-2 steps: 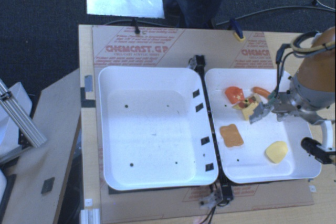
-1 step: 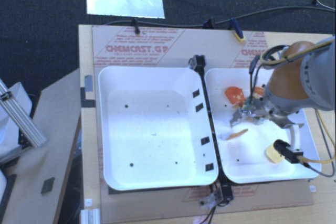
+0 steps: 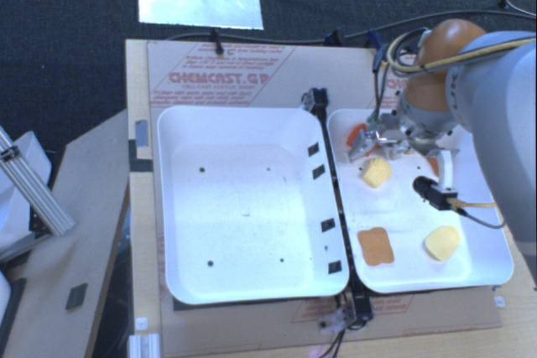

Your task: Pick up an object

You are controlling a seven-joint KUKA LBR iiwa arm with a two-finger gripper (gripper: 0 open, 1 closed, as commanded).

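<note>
The arm (image 3: 495, 96) comes in from the right of the frame, wrist bent down over the far end of the right-hand bin (image 3: 495, 264), and the gripper (image 3: 375, 143) sits low there, just above a pale yellow chunk (image 3: 377, 173). Whether anything is pinched, I cannot tell; the metal parts blur together at this angle. A red-orange piece (image 3: 358, 132) peeks out right beside the gripper, up against the bin's upper-left corner, so that looks like the likely target, though the yellow chunk is just as near.

Other candidates lie lower in the same bin: a flat orange slab (image 3: 376, 246) near the divider and a pale yellow lump (image 3: 442, 243) toward the lower right, well apart from each other with open floor between.

The left-hand bin (image 3: 180, 205) offers broad open floor. The tight spot is the corner: the bin wall and the black-clipped divider (image 3: 331, 189) crowd the gripper, so I'd judge a straight lift safest.
</note>
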